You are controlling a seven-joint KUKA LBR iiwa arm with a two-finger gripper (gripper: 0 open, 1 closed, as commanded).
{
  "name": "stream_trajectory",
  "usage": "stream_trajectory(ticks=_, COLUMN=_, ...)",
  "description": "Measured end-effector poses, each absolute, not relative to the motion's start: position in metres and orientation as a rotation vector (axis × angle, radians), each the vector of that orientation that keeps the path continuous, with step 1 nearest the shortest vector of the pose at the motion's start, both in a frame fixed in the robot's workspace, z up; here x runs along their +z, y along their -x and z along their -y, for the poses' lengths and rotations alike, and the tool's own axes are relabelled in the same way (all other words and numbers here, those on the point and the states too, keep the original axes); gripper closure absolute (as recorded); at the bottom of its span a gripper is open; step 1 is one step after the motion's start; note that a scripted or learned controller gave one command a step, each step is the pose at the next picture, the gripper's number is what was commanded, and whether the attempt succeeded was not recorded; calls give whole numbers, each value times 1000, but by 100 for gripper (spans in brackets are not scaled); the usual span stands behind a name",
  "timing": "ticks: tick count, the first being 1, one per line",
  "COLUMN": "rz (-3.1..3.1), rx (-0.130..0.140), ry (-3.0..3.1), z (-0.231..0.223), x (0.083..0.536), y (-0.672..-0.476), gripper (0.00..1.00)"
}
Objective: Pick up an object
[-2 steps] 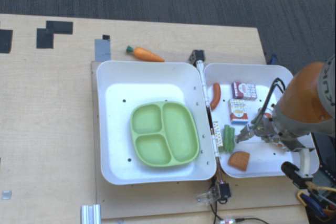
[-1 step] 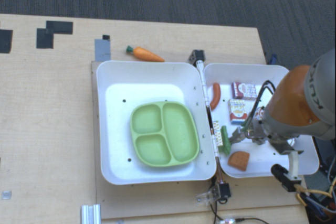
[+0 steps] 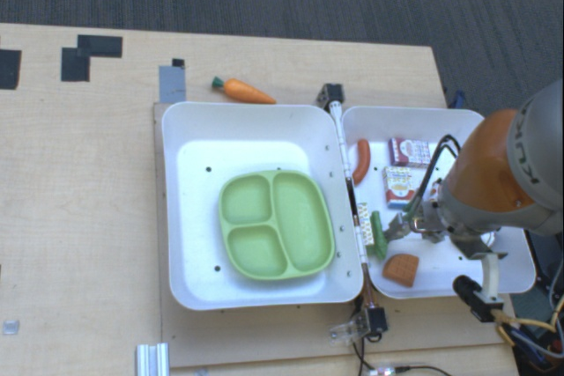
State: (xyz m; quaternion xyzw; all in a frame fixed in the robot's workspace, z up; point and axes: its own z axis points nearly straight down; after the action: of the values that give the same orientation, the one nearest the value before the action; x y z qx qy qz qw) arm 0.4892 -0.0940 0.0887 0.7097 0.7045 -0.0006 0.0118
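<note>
Camera view: gripper (image 3: 398, 227) hangs open just beside green vegetable (image 3: 378, 234), gripping nothing, in right bin (image 3: 520, 277)

**Arm low, reaching from the right**

The grey arm (image 3: 538, 154) bends in from the right, its orange band (image 3: 485, 167) above the wrist; the gripper (image 3: 398, 227) points leftward, its fingers too small and dark to judge

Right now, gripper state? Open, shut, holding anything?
Gripper: cannot be told; it sits low in the right bin, beside the green item.
</note>
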Motion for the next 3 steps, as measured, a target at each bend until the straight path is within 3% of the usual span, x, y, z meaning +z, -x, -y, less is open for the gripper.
stream_trajectory(ticks=3, rz=-2198, rx=0, ry=-2213, z=94, x=88, y=-489, gripper=0)
